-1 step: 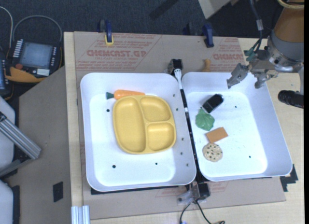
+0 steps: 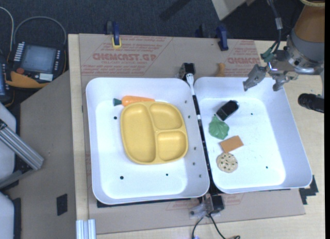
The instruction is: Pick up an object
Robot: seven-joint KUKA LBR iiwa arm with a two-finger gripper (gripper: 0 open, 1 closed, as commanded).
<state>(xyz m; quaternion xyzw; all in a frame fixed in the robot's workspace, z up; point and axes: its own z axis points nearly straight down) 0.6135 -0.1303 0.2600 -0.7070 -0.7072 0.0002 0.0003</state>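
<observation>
We see the gripper (image 2: 264,77) hanging wide and holding nothing over the far edge of the right bin (image 2: 289,145). Four small things lie in that bin's left part: a black block (image 2: 227,109), a green leaf (image 2: 218,128), an orange cracker (image 2: 231,143) and a cookie (image 2: 227,162). We judge the block the best pick: light, stiff and thick enough to pinch across its short sides. The flat cracker and cookie look hard to get fingers under. The left bin (image 2: 100,145) holds a yellow plate (image 2: 153,132) and a carrot (image 2: 136,100).
</observation>
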